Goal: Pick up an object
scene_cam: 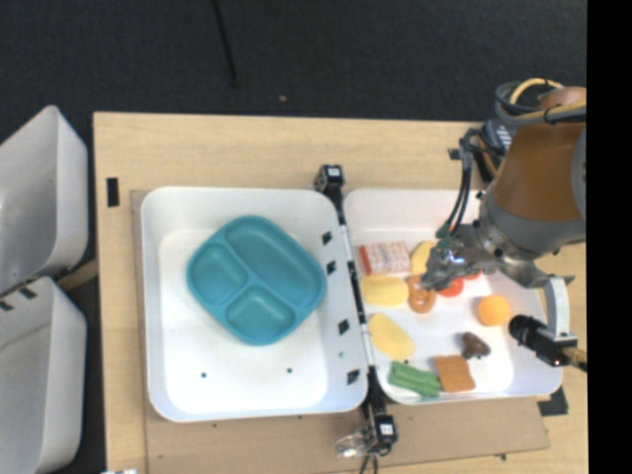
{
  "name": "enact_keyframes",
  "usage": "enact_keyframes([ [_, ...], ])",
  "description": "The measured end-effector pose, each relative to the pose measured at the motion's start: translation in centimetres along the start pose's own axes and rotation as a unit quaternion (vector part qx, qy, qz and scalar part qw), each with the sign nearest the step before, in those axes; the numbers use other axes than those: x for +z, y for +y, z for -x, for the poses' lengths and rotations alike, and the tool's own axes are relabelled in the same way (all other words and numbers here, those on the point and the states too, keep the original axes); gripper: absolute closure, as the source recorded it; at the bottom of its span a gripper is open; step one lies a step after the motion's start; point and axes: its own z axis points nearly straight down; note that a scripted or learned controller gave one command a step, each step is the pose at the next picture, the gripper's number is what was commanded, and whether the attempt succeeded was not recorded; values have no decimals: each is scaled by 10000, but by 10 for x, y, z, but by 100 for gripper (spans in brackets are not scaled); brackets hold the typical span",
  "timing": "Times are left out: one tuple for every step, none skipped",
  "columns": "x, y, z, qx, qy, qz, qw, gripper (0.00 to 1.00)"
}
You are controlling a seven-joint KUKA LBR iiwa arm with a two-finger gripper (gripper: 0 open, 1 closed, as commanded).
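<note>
Below, a wooden bench (227,151) carrying two shallow white bins side by side. In the left bin (168,363), a teal divided plate (257,278), lying flat near the middle. In the right bin (390,205), a scatter of toy food around the gripper (431,282), taken here as the landmark. Just left of the gripper, a pale yellow piece (385,290); above and left of it, a red-and-white striped packet (383,258). Touching the gripper tip from below, a small orange-brown ring (422,302). Just right of it, a red piece (451,286), partly hidden under the wrist. Behind the gripper, a yellow piece (422,256), half covered. Further right of the gripper, an orange ball (493,310). Below and right, a small dark brown lump (475,344) and a tan square (454,373). Below and left, a yellow potato-like piece (392,336) and a green pod (414,379) by the bin's near rim. Arm (538,181) grey and orange, reaching in from the right, wrist low over the right bin. Jaws too small and blurred: cannot tell whether apart or together, nor whether anything sits between them.
</note>
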Motion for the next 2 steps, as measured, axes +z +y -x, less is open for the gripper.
enact_keyframes([
  [-3,10,-56,-3,2,-12,10000,100],
  [-4,21,-100,13,-1,-3,10000,100],
])
